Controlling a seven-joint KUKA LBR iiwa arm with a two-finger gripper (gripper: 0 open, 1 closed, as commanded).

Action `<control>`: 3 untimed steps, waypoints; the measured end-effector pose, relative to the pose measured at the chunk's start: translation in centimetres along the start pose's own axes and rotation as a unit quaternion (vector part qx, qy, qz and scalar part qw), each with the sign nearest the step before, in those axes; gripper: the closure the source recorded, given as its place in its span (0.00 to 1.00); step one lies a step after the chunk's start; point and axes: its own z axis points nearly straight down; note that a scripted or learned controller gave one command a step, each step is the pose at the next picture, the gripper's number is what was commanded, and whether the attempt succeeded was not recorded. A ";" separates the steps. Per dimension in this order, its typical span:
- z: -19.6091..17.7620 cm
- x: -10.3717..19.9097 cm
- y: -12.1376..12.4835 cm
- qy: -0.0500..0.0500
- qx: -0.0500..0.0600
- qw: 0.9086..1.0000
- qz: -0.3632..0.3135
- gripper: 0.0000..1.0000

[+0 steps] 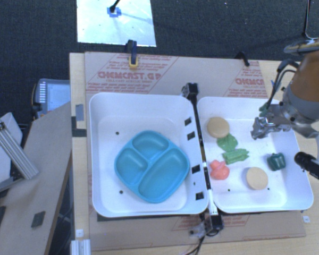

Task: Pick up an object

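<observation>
Hovering over the right bin [303, 195], the pincer [259, 128] grips nothing visible; how far open, I cannot tell. Nearest, just leftward, lies the tan round piece [218, 126].

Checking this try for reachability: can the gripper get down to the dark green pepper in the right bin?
Probably yes: the pepper lies apart from the other pieces, just below the gripper, with nothing over it.

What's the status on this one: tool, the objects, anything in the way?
Tool above right bin, nothing seen between fingers. Six small objects in bin, nearest the tan round piece. Blue tray in left bin. No obstruction.
</observation>
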 end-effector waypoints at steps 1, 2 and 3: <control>-0.2 5.6 0.2 0.001 0.002 1.000 -0.003 1.00; -0.3 10.2 -0.1 0.001 0.003 1.000 -0.002 1.00; 1.3 16.1 -0.9 0.002 0.003 1.000 -0.003 1.00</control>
